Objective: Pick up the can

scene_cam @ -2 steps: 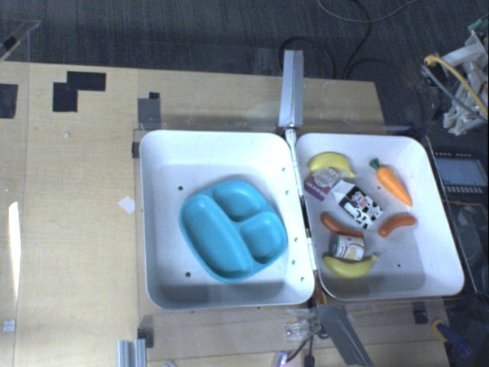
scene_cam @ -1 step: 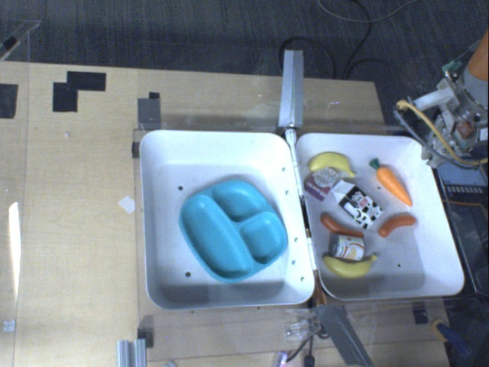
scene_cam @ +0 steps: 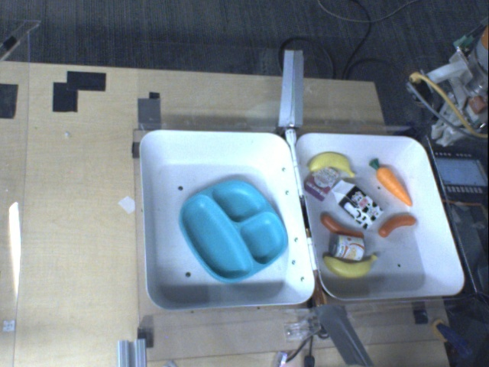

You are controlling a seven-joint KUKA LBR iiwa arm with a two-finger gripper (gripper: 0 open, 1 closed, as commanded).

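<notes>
Can crowded among toy food in the right bin

A grab could go wrong: the small can lies touching the banana just below it, with a sausage just above, so descending fingers may catch a neighbour or nudge the can aside. The arm sits at the upper right edge, well apart from the can, which lies low in the bin near the divider; I cannot tell the gripper's state from here

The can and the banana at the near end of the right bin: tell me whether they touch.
Touching. In the camera view the can lies right against the banana, its lower edge meeting the fruit's upper curve with no white bin floor between them.
</notes>
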